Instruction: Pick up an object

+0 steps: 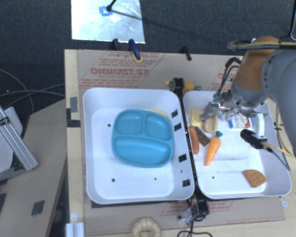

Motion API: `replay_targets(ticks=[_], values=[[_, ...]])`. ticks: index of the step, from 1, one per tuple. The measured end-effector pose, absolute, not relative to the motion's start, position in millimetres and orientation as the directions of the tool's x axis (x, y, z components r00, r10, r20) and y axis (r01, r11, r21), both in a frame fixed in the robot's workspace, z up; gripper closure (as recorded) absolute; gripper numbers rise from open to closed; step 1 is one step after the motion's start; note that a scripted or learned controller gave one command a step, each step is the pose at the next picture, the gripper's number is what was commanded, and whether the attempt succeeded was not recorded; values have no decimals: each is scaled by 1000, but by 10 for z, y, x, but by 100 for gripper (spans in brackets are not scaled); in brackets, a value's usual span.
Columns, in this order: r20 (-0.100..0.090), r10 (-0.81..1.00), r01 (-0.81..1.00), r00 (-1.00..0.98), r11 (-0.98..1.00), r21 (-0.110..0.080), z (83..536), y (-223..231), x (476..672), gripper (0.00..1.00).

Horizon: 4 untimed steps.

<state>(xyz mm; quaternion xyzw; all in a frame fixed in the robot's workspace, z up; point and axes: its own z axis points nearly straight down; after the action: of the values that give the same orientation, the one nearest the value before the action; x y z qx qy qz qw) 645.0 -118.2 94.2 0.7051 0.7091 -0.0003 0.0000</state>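
Note:
My gripper hangs low over the back left part of the right bin, reaching in from the right. Just beneath it lie a pale beige rounded piece and a yellow block. In front of those are a small orange carrot, a longer orange piece by the bin's left wall and a dark brown piece between them. A tan toast-like slice sits at the front right. The arm hides part of a white packet with blue and red print.
The left bin holds a blue divided plate with a bit of yellow showing behind it. A small orange thing sits behind the bins, and a pale braided ring lies on the bench in front.

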Motion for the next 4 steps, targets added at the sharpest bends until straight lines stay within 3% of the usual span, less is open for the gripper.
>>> replay_targets(ticks=[1, 2, 4], values=[[-1, 1000, 1000, -6, 6, 5, 890, -1186, 6476, 0], [-2, 1000, 1000, -7, 7, 10, 995, -1186, 6486, 100], [-1, 1000, 1000, -6, 6, 9, 2241, -1179, 6421, 100]])
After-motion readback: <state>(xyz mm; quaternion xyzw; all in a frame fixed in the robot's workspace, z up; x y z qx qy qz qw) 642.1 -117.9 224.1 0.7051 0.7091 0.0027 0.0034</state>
